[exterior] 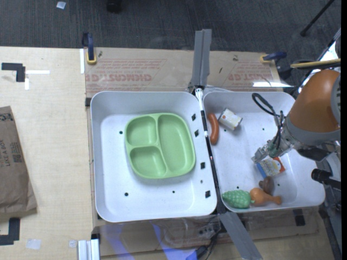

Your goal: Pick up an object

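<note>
Grey arm (320, 124), orange band, black cable

There are two white bins side by side, a left bin (103, 161) and a right bin (244, 99). In the left bin I count one green plate (160, 145), and it has three parts. In the right bin I count one orange sausage (213, 128), one small white block (230, 119), one green bumpy toy (237, 199), one orange toy (264, 198) touching it, one little brown thing (267, 186), and one blue and orange packet (270, 167). That makes six things there.
</note>
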{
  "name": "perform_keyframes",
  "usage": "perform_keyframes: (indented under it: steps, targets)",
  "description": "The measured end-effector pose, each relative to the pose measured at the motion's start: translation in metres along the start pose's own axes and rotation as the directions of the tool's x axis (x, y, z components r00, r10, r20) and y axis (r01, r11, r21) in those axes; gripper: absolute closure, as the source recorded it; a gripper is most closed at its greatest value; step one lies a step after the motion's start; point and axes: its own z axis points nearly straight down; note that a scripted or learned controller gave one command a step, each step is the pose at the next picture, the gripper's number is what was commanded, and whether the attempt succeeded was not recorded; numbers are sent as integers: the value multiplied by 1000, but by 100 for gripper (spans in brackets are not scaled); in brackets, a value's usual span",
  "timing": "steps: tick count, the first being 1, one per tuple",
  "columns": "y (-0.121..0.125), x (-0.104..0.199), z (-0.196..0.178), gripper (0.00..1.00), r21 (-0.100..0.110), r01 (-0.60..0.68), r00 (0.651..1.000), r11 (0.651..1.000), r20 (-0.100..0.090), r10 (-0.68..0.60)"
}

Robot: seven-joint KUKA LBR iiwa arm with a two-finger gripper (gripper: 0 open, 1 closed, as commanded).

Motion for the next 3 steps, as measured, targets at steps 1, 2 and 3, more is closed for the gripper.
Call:
perform_keyframes:
  steps: [1, 2, 3]
  targets:
    - [0, 0, 0, 0, 0, 1, 1000, 1000, 0, -1]
    - [-5, 24, -33, 0, 1, -115, 993, 993, 0, 115]
    - [-10, 18, -122, 0, 1, -137, 991, 991, 1, 137]
